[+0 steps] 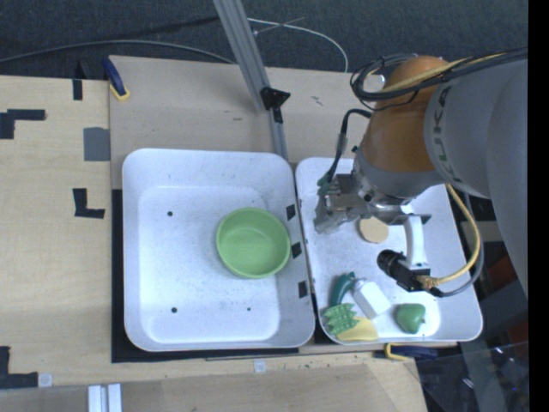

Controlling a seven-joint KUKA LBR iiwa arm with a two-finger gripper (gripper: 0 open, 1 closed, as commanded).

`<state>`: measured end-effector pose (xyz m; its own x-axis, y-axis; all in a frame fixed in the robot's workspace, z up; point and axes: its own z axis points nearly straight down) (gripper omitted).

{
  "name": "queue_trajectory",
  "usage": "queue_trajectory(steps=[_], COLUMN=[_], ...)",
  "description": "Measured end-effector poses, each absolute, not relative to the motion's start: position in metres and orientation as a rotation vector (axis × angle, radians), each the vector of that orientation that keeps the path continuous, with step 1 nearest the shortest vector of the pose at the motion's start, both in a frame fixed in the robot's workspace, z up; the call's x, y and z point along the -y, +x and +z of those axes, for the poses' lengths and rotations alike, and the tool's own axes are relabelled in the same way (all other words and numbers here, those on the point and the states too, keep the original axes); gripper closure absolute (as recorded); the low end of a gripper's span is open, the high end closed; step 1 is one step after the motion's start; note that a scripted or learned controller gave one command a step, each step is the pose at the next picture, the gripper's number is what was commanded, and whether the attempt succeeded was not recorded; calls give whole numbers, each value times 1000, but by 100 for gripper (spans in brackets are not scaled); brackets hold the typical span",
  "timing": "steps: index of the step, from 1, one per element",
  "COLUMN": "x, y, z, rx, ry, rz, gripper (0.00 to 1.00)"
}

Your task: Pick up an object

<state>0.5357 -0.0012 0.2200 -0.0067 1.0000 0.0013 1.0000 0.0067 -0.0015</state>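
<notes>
My gripper [330, 217] hangs over the upper left part of the right bin [459, 316], close to the divider between the bins. Its grey fingers point down toward the bin floor, and nothing shows between them. A tan round disc [374, 230] lies just to the gripper's right, partly under the wrist. Toward the bin's front lie a green brush [341, 303], a white block [371, 299], a yellow piece [362, 331] and a green rounded object [410, 317].
A green bowl [252, 242] sits in the left bin [154, 187], right of its middle. A grey pole [244, 50] slants down to the bins' back edge. The arm's bulk and cables cover the right bin's back right.
</notes>
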Motion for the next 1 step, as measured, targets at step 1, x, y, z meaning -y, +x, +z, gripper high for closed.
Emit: queue_trajectory(steps=[1], x=[-57], y=[543], z=[214], rx=[2228], ry=[-2210], rz=[1], gripper=[100])
